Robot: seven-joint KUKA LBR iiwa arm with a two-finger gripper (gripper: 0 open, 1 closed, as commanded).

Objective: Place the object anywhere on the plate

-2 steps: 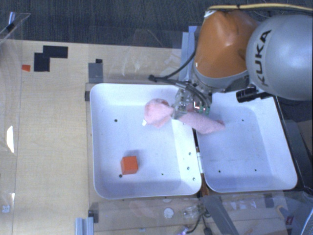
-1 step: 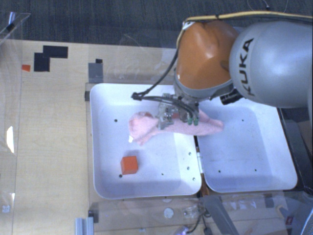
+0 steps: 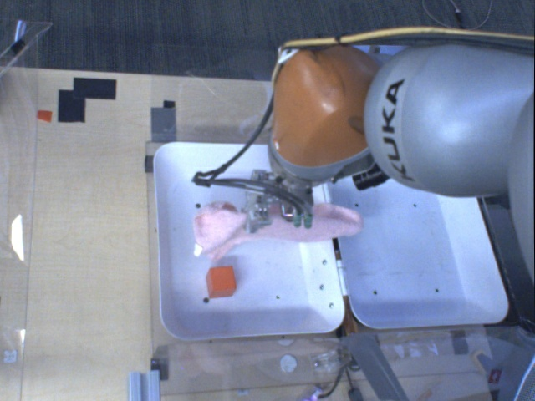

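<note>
Orange block (image 3: pixel 221 281) lay nearest in the left bin (image 3: pixel 171 249); beyond it, pink cloth (image 3: pixel 251 228) sprawled toward the divider. My tool (image 3: pixel 291 216) hovered over the cloth, state indeterminable. I judged grasping in hand; next, a secure pinch.

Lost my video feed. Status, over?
Gripper low over pink cloth in left bin, grip unconfirmed. Orange block sits loose near the bin's front. Cloth's right end drapes toward right bin.
</note>
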